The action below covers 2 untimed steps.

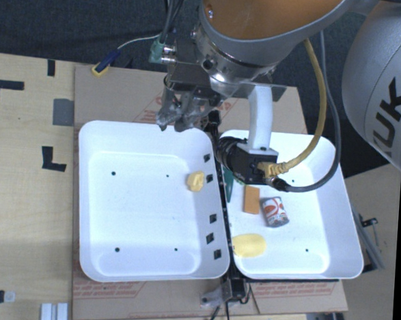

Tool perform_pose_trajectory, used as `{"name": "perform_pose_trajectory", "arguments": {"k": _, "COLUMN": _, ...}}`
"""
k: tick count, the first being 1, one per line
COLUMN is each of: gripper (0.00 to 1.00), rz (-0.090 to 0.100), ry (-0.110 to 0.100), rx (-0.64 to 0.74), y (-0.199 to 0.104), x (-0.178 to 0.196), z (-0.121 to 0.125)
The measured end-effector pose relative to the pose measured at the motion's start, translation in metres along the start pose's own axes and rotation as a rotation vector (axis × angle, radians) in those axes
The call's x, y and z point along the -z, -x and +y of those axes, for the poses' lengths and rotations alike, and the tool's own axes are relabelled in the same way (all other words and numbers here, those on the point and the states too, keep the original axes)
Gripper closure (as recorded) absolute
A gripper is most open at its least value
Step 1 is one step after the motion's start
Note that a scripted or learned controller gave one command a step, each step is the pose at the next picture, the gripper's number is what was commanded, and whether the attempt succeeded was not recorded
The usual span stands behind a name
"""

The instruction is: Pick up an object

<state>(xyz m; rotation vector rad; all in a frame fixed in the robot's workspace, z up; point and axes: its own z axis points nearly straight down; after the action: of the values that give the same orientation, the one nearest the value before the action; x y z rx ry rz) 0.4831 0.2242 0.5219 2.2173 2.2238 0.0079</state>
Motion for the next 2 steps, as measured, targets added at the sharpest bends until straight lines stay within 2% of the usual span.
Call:
{"name": "perform_pose_trajectory", "arguments": {"k": 1, "gripper": 1.0, "rz": -0.003, "ry": -0.003, "rx": -0.005, "y": 0.043, "x": 0.014, "z": 0.001}}
{"name": "perform_pose_trajectory", "arguments": {"k": 2, "gripper": 1.0, "rz": -0.004, "ry": -0.006, "rx": -0.005, "y": 0.084, "x": 0.013, "z": 0.0}}
